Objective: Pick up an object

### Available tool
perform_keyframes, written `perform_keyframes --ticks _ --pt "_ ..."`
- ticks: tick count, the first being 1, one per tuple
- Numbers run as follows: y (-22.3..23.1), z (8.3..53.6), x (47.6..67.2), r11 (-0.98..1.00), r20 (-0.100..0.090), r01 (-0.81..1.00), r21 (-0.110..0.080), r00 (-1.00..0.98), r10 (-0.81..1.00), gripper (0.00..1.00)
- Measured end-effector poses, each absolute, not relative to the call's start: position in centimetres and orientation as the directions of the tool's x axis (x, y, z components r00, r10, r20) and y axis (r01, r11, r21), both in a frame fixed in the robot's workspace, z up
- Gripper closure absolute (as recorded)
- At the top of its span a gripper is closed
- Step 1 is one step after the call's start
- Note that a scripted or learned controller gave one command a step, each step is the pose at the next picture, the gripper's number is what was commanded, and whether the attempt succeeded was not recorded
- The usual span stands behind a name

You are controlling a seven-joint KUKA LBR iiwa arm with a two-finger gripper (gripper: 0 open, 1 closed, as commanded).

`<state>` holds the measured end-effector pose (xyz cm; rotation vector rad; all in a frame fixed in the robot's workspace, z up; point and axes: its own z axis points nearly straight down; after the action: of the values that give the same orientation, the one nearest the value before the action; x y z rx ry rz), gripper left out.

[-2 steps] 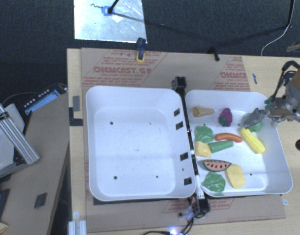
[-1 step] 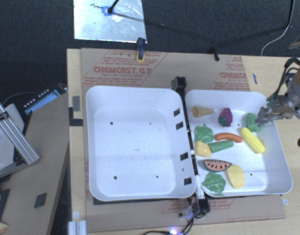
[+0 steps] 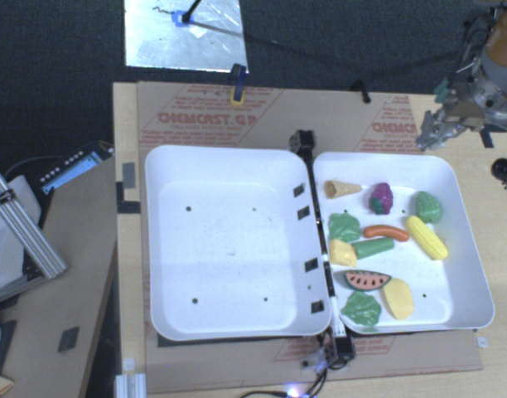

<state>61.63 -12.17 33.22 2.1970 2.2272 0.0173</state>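
The claw (image 3: 427, 135) is hanging above the table just beyond the far right corner of the right bin (image 3: 469, 247), holding nothing, and I cannot tell if it is spread or pressed together. The toy foods are lying close together in that bin; the corn (image 3: 427, 237) is almost touching the sausage (image 3: 386, 232) and broccoli (image 3: 428, 206). I am thinking a descent there is risking to push neighbours aside or pinch two pieces.

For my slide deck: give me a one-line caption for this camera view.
Gripper poised beyond the right white bin of plastic toy foods; left white bin alongside.
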Motion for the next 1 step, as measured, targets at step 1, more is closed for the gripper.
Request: perform_keyframes --ticks 1 --pt "-8.68 49.38 64.21 0.01 -0.003 1.0 0.023 -0.01 1.0 1.0"
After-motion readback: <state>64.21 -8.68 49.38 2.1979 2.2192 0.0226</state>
